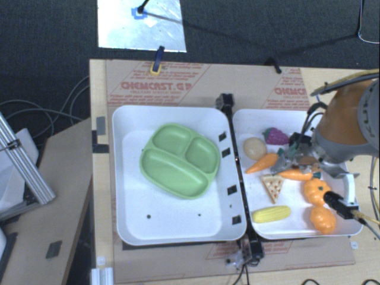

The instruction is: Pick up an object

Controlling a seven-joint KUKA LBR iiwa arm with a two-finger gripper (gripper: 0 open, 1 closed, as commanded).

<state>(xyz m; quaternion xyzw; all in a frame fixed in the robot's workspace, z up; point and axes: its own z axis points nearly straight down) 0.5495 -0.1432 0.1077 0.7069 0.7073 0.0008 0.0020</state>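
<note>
Carrots: two in the right bin (pixel 249 159). One carrot (pixel 261 162) lies slanted at mid-bin; a second carrot (pixel 295 174) lies flat just right of it, its far end under the gripper.
Gripper: gripper (pixel 291 157) is low over the bin, right above both carrots and seemingly touching them. Whether it's apart or together, I cannot tell; the dark metal blurs into the toys.
Hidden: the arm (pixel 350 123) covers the bin's right rear corner and is cut by the picture's edge.
Oranges: two, one orange (pixel 316 190) beside the second carrot, another orange (pixel 322 218) at the front right; a black part of the arm crosses between them.
Others in right bin: one egg (pixel 255 147), one purple grape bunch (pixel 276 136) behind it, one pizza slice (pixel 273 187), one corn cob (pixel 271 214) along the front.
Left bin: left bin (pixel 127 218) holds one green divided plate (pixel 179 160), tilted, three compartments.
Around: cardboard (pixel 178 85) under both bins; a shiny sheet (pixel 141 15) on the floor behind.
</note>
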